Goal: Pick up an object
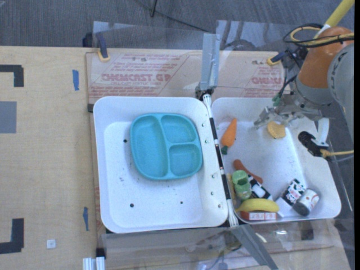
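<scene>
The arm hangs over the far end of the right bin [332, 204], its jaws [279, 118] low above a small yellow piece [276, 130] on the bin floor, which looks like the object it is lined up for; whether the jaws are spread or closed I cannot tell, and nothing is seen between them. The other candidates sit apart from it: an orange carrot [229, 132] leans by the divider, while a green toy [242, 184], a banana [258, 205] and a black-and-white cow figure [293, 192] crowd the near end, so the yellow piece is the easiest to reach cleanly. The left bin [112, 207] carries only a teal divided plate [166, 145], probably a drop spot. The bins rest on a pale wooden bench [45, 151] with cardboard [135, 75] behind, grey floor beyond.
</scene>
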